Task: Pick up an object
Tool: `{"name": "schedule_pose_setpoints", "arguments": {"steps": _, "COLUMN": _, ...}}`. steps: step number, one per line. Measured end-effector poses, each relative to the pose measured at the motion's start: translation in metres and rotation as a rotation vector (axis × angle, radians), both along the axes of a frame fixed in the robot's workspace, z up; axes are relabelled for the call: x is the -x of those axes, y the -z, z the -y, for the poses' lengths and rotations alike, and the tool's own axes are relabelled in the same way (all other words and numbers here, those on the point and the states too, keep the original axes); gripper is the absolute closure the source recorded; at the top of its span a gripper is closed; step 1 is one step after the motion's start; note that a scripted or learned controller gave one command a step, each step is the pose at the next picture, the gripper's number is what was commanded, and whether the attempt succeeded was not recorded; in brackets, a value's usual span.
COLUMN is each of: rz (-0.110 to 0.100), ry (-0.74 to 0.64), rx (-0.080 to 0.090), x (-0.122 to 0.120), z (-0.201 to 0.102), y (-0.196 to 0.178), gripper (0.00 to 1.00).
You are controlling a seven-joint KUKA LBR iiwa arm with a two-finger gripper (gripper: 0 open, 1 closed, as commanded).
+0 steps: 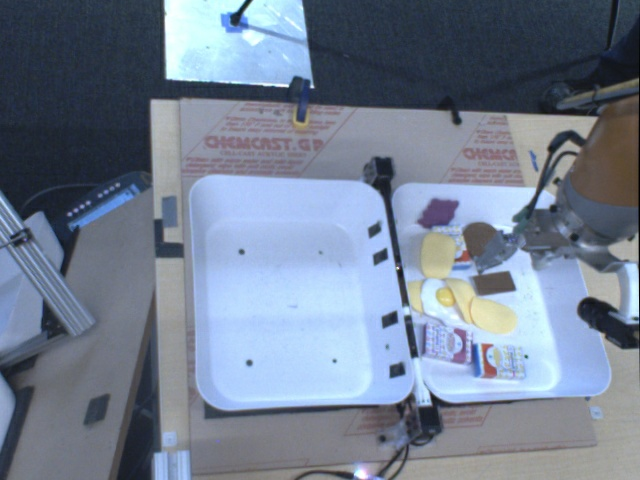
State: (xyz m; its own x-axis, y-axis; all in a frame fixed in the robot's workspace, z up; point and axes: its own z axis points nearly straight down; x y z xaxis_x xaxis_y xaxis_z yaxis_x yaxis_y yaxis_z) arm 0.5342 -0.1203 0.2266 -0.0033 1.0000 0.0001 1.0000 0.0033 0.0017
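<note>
The right bin (575,363) holds a jumble of small items. A purple piece (438,211) lies at its back, and a pale yellow oval (436,255) sits below it. A brown round item (479,236) is right beside my gripper (493,252). A dark brown square (494,284) lies just under the gripper. Yellow slices (492,315) and a fried-egg shape (440,296) crowd the middle. Two small red-and-white cartons (447,342) (499,361) lie near the front. The gripper hangs low over the bin's centre, reaching in from the right.
The left bin (290,288) stands beside the right one, with a black-clipped divider (395,268) between them. The grey arm with its orange band (610,168) covers the right bin's back right corner. A black part (605,321) juts over the right rim.
</note>
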Motion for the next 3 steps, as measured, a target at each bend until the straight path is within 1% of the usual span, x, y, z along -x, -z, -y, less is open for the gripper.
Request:
{"name": "schedule_pose_setpoints", "arguments": {"steps": 1, "rz": -0.004, "ry": 0.004, "rx": -0.003, "x": 0.037, "z": -0.012, "y": 0.137, "gripper": 0.0}}
{"name": "schedule_pose_setpoints", "arguments": {"steps": 2, "rz": 0.007, "ry": -0.005, "rx": 0.001, "x": -0.043, "z": -0.031, "y": 0.141, "gripper": 0.0}}
{"name": "schedule_pose_setpoints", "arguments": {"steps": 3, "rz": 0.01, "ry": -0.002, "rx": 0.001, "x": -0.042, "z": -0.029, "y": 0.128, "gripper": 1.0}}
